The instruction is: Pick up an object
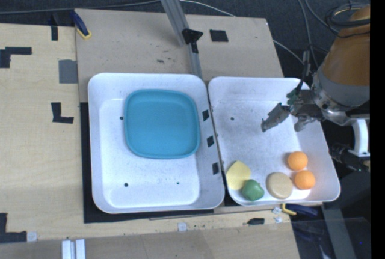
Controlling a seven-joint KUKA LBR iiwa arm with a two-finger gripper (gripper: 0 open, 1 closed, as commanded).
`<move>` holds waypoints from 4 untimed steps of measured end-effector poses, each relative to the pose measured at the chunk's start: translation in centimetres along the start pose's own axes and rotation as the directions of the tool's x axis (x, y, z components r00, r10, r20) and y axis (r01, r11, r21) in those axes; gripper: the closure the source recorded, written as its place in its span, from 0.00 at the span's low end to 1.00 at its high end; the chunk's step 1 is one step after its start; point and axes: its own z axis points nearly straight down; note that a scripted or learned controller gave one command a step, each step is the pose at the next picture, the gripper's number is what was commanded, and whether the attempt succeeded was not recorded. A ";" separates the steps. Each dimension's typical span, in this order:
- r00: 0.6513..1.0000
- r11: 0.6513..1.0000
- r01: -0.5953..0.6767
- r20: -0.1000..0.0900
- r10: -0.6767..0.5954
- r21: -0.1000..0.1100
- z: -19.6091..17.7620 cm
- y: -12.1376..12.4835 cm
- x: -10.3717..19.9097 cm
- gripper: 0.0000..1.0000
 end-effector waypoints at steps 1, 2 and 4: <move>1.000 1.000 0.000 0.000 0.000 0.004 5.1 0.3 1.0 0.00; 1.000 1.000 0.000 0.000 0.000 0.004 9.4 0.0 0.6 0.00; 1.000 1.000 0.000 0.000 0.000 0.001 13.4 0.8 1.2 1.00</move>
